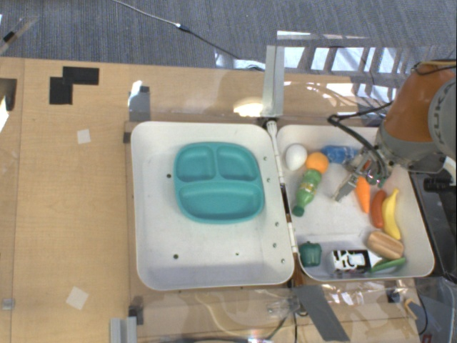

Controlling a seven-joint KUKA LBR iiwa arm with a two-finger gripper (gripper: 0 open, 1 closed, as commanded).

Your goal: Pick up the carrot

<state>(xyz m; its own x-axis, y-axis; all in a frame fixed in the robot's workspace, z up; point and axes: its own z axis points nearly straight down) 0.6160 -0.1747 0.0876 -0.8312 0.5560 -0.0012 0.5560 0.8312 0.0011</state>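
Starting at the left, the left bin point(153, 263) is seen to hold a teal divided plate point(218, 181) lying flat near its middle, untouched by the task. Across the shared rims, the right bin point(325, 220) is crowded with toy food: a white egg point(295, 155) near the top left corner, an orange ball point(317, 162) just beside it, and a green bottle point(308, 191) tilted below the ball. A blue packet point(337, 153) lies along the top wall. A dark green pepper point(310, 253) and a black and white box point(350, 261) are found along the bottom wall.

Further right, the gripper point(357, 177) is positioned low over the bin, its grey fingers pointing down and to the left. The carrot point(363, 194) lies just beside and below the fingertips, lengthwise, with a red item point(378, 199) and a banana point(390, 215) close on its right and a bread roll point(385, 244) lower down. Whether the fingers are apart or together cannot be told, and the carrot is not seen between them.

The step in hand is judged to be the approach or the closing on the carrot; no lift is shown. A grasp centred across the carrot's narrow width is called for next, with the banana and red item kept out of the fingers' path.
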